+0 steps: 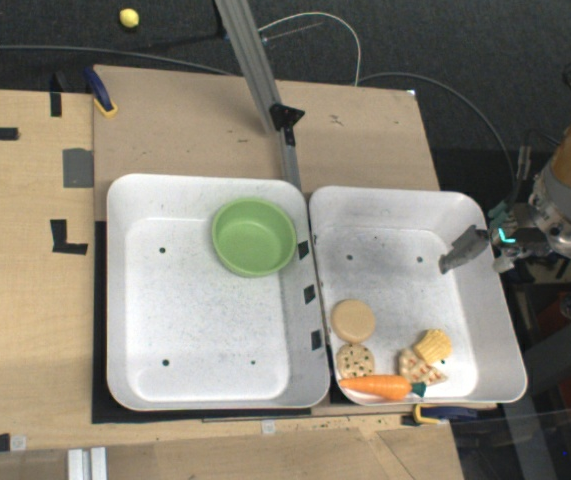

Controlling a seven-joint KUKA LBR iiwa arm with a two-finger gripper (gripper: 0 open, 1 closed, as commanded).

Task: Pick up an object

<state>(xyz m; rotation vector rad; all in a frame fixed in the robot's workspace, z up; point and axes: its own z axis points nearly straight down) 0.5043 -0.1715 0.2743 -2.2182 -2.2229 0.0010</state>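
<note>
Bins first: two shallow white bins sit side by side on a tan bench, seen from above at a slant. The left bin [145,368] holds a green bowl [254,236], upright, near its far edge at about one o'clock from the bin's middle. It is well apart from everything else.

The right bin [385,218] holds a cluster of small toy foods in its near part, at about six o'clock from the bin's middle. A round tan piece [353,320], perhaps a toy bun or biscuit, lies farthest back in the cluster. Just in front of it lies a round brown cookie with dark dots [355,358]. At three o'clock from the cookie sits a yellow ridged piece [432,346], which may be a toy corn cob; the view is too coarse to be sure. A small pale item with red spots [423,372] touches its near side. An orange toy carrot [375,387] lies flat along the bin's near wall, in front of the cookie.

The gripper [461,250] hangs at the right bin's right edge, at about three o'clock from the bin's middle, well apart from the food cluster. A dark grey finger slants down toward the left. Nothing shows between its fingers, and I cannot tell whether they are open or closed. The arm's wrist [550,218] sits behind it at the frame's right.

A grey metal pole [250,48] rises from between the bins toward twelve o'clock.
</note>
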